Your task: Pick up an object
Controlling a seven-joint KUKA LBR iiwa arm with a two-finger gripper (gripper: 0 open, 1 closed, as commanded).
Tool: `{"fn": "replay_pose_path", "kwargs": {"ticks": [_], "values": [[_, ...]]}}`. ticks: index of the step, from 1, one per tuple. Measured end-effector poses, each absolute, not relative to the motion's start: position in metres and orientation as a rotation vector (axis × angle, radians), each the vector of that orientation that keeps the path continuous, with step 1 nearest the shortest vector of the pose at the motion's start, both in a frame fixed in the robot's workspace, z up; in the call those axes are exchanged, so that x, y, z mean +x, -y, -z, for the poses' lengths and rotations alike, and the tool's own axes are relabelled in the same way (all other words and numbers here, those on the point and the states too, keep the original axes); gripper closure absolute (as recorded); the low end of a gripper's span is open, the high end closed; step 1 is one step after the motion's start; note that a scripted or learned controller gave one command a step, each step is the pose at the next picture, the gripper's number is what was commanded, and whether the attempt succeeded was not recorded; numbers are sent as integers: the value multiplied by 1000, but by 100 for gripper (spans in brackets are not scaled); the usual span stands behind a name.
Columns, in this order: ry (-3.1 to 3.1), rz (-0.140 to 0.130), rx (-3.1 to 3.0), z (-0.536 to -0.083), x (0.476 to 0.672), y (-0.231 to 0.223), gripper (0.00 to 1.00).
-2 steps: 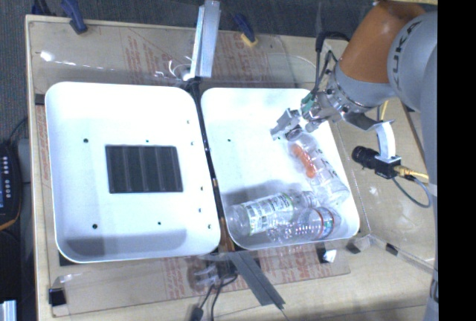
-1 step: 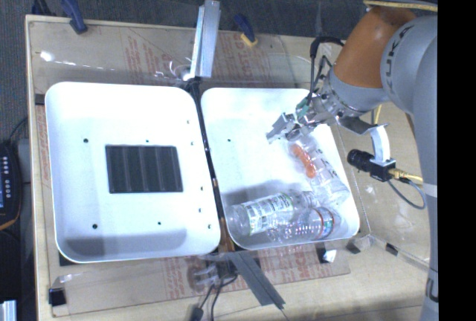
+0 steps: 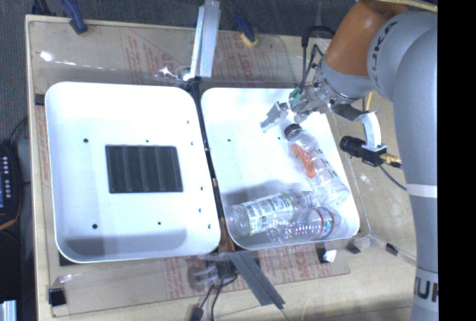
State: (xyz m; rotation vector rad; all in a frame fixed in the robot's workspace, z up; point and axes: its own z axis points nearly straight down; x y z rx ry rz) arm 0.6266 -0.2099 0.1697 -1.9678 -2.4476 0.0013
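Note:
Three clear plastic bottles lie in the right bin (image 3: 230,126). One with an orange label (image 3: 311,160) runs diagonally along the bin's right side, its dark cap toward the top. Two more lie along the front wall, one with a white and green label (image 3: 269,211) and one with a red band (image 3: 311,224). My gripper (image 3: 285,114) hangs low over the upper right part of this bin, right at the capped end of the orange-label bottle. Whether it touches the bottle is not clear. A dark ridged rectangular block (image 3: 143,169) lies flat in the middle of the left bin (image 3: 74,111).
The grey arm with its orange band (image 3: 357,33) comes in over the right bin's far right corner. A black cable plug (image 3: 363,149) hangs beside the bin's right wall. A metal bar (image 3: 204,41) stands behind the divide between the bins, and blue clamps (image 3: 73,13) grip the bench's back edge.

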Motion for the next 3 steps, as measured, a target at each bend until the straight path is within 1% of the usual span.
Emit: {"fn": "replay_pose_path", "kwargs": {"ticks": [1, 2, 3], "values": [[2461, -1, -1953, -214, 602, 210, 0], [2419, -4, -1999, -119, 636, 209, 0], [2420, 0, -2003, -200, 634, 211, 0]]}}
